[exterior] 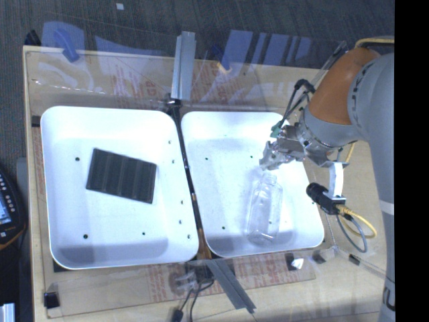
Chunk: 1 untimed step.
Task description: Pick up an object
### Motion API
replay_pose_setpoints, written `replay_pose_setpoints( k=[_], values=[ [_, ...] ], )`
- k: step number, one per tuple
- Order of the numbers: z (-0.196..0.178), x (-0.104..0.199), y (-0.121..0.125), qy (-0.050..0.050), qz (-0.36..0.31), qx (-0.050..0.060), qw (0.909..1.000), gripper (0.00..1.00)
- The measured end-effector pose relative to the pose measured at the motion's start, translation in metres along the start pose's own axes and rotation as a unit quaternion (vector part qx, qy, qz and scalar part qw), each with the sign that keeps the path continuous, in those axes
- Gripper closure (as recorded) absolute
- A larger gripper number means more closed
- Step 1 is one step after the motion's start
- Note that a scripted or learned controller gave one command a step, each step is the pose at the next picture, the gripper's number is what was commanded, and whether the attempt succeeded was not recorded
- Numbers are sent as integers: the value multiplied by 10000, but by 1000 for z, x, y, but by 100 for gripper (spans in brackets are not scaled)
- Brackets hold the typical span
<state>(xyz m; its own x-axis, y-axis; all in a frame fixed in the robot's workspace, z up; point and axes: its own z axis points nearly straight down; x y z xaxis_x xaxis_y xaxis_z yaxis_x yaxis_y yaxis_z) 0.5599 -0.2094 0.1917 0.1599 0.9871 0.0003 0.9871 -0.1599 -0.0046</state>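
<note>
Faint reddish printing runs along the bench sheet around the bins, too blurred to read.

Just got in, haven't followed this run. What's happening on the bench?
The KUKA arm reaches in over the right bin, its gripper right above the top end of a clear plastic bottle lying there. Whether it has hold of the bottle can't be told. A dark ribbed rectangular pad lies flat in the left bin, untouched.

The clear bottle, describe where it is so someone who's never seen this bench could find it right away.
Look at the right-hand white bin of the two. The clear bottle lies near that bin's right wall, its neck pointing up toward the gripper just above it. It is see-through and almost blends into the white floor, unlike the dark ribbed slab in the left bin.
</note>
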Motion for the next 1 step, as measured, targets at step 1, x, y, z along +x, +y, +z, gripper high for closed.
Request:
replay_pose_setpoints(
  k=[1],
  values=[
    [-91,5,-3,1,-431,-26,9991,100]
  ],
)
